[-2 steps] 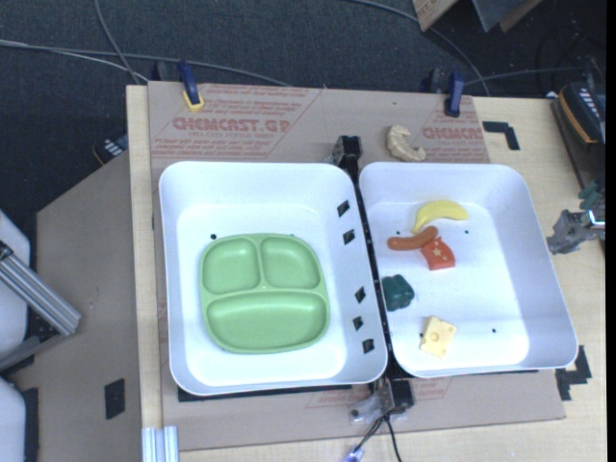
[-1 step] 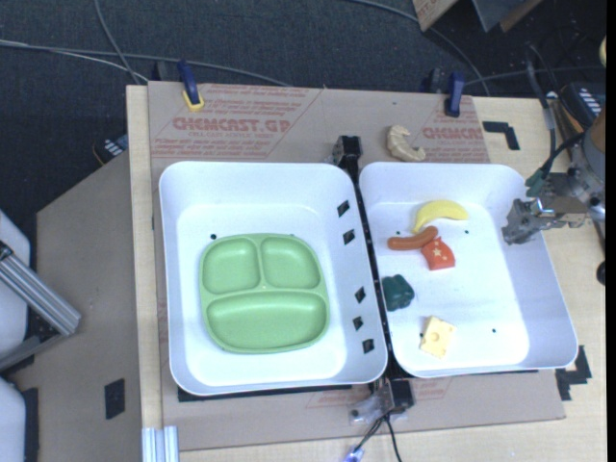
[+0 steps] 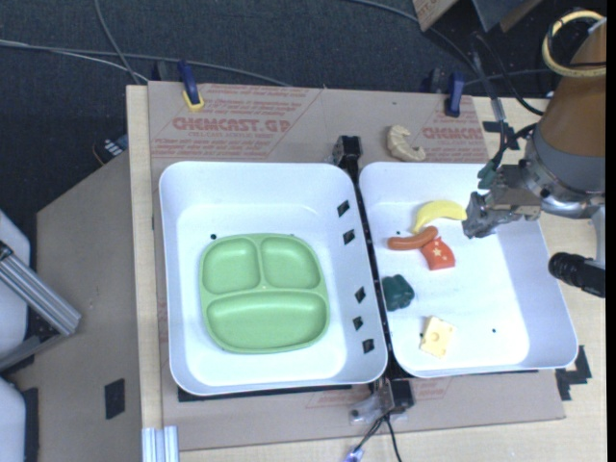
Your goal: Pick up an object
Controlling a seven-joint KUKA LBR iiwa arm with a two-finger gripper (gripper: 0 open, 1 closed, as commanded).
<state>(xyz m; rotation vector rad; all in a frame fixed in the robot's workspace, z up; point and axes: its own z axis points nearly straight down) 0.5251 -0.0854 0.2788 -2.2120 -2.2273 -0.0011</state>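
Note:
In the right bin (image 3: 525, 330) lie a yellow banana (image 3: 438, 212), an orange-red sausage (image 3: 413, 240), a red strawberry-like piece (image 3: 439, 255), a dark green lump (image 3: 397, 292) and a yellow cheese wedge (image 3: 437, 337). My gripper (image 3: 478, 219) hangs over the bin's upper right part, just right of the banana and the red piece. Nothing shows between its fingers.
The left bin (image 3: 183, 200) holds a green divided plate (image 3: 264, 292). A beige object (image 3: 405, 143) lies on the board behind the right bin. Black clips line the seam between the bins. Blue clamps (image 3: 192, 91) stand at the board's far edge.

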